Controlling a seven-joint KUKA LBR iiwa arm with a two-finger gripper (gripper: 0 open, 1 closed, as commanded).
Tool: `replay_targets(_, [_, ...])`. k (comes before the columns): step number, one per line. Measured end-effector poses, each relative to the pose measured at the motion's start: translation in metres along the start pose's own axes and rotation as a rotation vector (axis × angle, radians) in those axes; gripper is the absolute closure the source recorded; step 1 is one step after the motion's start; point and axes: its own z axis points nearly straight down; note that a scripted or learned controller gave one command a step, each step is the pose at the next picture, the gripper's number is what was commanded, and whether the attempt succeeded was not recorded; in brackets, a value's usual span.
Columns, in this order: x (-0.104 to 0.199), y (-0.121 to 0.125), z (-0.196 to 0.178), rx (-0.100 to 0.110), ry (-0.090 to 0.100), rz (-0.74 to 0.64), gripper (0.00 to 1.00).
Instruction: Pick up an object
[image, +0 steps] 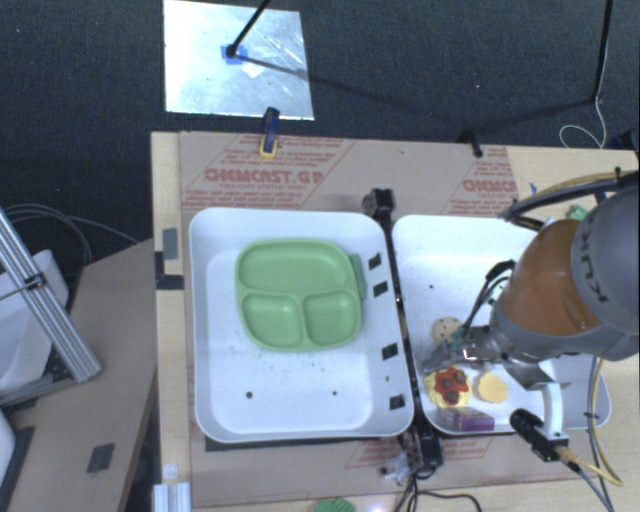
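The right bin holds several small objects near its front left corner. A yellow piece with red blotches lies beside a round yellow disc. A purple block rests at the bin's front wall. A small beige lump lies farther back. My gripper hangs low over the bin, just behind the red-and-yellow piece and in front of the beige lump. The arm's grey and orange wrist covers the bin's right part.
The left bin holds a green divided plate in its back half. Black clamps sit along the divider between the bins. Cables trail at the front right corner.
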Motion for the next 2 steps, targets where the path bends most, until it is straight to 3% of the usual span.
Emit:
replay_targets(1, [0.041, 0.007, -0.202, -0.023, -0.001, -0.010, 0.00])
replay_targets(2, [0.107, 0.001, -0.287, -0.014, 0.001, -0.013, 0.00])
